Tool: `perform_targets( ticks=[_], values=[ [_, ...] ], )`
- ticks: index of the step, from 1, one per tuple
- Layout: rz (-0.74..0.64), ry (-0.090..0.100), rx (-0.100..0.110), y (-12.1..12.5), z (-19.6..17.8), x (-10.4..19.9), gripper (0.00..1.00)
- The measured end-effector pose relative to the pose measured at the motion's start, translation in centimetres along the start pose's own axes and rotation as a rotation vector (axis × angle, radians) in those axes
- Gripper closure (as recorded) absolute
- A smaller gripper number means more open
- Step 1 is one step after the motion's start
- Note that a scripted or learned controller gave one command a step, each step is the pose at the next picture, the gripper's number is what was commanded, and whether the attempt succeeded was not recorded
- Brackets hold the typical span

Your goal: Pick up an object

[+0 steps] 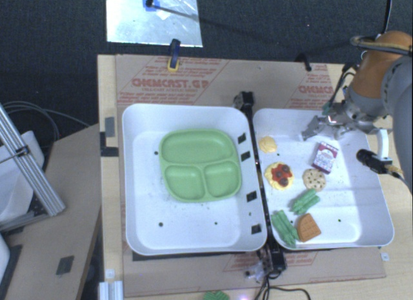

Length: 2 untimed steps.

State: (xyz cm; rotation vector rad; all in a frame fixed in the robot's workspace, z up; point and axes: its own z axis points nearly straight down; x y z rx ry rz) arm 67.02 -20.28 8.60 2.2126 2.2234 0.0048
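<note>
My gripper (329,126) hovers over the back of the right bin (371,224), open, with nothing between its fingers. Just in front of it lies a small purple and red box (324,157). Further forward are a round cookie (314,179), a small pizza (279,175) and a pale yellow piece (268,144). Green bean pieces (305,200) lie near the front, with another green piece (284,228) and an orange toast slice (308,226) beside them.
The left bin (139,228) holds a green divided plate (199,164). A black divider with clips (251,163) separates the bins. The grey arm with its orange band (381,66) comes in from the right, over the right bin's back corner.
</note>
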Motion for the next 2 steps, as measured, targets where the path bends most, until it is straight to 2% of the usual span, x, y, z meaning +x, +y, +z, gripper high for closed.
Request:
perform_targets(
  ticks=[1,2],
  values=[
    [0.005,0.001,0.008,-5.8,0.1,-0.4,0.0],
    [0.002,0.0,0.0,-5.4,-1.0,-0.4,1.0]
  ],
)
